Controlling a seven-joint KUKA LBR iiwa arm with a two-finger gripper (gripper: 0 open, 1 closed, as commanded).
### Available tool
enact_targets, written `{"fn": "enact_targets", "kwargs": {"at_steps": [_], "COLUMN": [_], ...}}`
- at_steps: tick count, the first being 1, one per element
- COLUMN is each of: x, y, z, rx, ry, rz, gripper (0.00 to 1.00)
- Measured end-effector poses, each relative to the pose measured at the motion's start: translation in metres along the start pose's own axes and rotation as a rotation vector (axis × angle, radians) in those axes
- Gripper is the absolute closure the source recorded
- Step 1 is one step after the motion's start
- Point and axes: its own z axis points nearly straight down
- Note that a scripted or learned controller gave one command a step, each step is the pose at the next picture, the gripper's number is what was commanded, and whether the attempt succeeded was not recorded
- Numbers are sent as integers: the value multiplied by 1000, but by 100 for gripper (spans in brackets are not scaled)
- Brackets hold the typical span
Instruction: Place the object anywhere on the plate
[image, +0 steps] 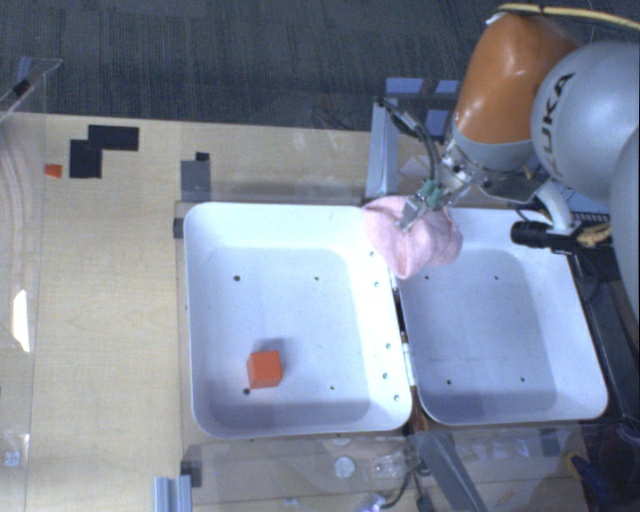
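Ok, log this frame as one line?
gripper: on pink plate, lifted over bins' divide | orange block: left bin, untouched | task: not done

A grey arm's end effector grips a round pink plate above two white bins; an orange cube sits in the left bin.

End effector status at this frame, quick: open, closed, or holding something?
End effector: closed on the pink plate, pinching its rim and holding it lifted over the seam between the two bins.
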Motion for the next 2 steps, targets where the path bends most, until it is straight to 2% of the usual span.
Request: {"fn": "enact_targets", "kwargs": {"at_steps": [1, 2], "x": [40, 81], "y": [29, 61], "z": [-14, -12], "rx": [-3, -5], "ry": [-2, -4], "rz": [-402, -803], "gripper": [100, 100]}}
